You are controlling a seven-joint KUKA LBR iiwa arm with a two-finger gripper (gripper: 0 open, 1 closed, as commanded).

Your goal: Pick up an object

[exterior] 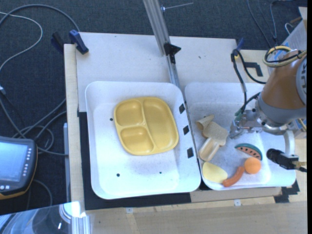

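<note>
The two-finger metal gripper [237, 129], its opening and load impossible to tell, hangs just above the green-rimmed red watermelon slice toy [248, 151], apparently mid-approach; next comes descending and closing.

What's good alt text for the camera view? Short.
A grey and orange robot arm reaches from the right into the right bin, its gripper low beside tan toy blocks, a watermelon slice, an orange ball, a carrot and a yellow piece. The left bin holds a yellow divided plate.
</note>
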